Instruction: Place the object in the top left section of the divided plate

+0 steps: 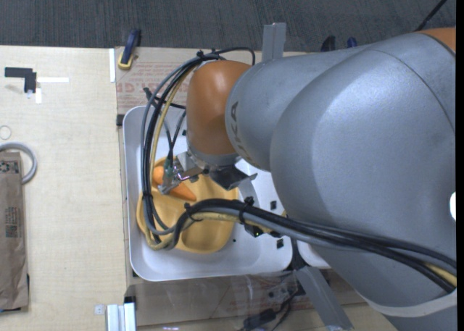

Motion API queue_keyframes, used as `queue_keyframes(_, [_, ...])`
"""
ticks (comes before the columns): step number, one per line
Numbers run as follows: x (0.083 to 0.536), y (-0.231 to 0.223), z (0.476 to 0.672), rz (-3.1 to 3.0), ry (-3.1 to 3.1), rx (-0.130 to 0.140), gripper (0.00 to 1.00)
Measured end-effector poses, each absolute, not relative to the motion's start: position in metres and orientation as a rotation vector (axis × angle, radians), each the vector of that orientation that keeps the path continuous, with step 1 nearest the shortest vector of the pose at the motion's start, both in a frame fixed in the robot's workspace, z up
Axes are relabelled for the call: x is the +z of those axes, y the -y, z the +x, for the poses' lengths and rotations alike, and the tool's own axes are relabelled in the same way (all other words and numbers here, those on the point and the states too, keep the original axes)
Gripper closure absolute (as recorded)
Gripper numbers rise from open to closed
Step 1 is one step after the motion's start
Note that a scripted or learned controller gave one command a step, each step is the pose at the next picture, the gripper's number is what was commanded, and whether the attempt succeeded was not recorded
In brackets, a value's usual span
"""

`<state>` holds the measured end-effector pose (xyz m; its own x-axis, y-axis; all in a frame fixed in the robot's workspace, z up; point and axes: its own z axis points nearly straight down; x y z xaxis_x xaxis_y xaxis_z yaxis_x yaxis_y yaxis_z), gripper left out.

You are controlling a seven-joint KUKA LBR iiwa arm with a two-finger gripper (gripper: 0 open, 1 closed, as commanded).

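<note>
Claw [172,176] over yellow divided plate [203,235]

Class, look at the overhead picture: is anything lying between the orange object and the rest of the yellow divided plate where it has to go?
Nothing visible does. The orange object lies on the yellow divided plate in the white bin, right at the gripper. The arm and its cables hide much of the plate, so its sections cannot be told apart.

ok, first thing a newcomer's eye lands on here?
The huge grey arm, filling the right half and hiding most of the bench. Next its orange band at centre, over a white bin holding a yellow divided plate. Black cables loop down beside the band, and a small orange object lies on the plate.
</note>
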<state>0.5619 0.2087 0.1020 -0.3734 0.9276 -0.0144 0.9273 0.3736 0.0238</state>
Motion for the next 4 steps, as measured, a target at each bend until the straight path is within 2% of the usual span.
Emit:
queue_keyframes(1, [0.130,-0.190,0.590,1.886,-2.510,-0.005,0.00])
queue_keyframes(3, [0.130,-0.190,0.590,1.886,-2.511,-0.005,0.00])
queue_keyframes(4, [0.213,-0.189,0.659,2.076,-2.354,-0.003,0.00])
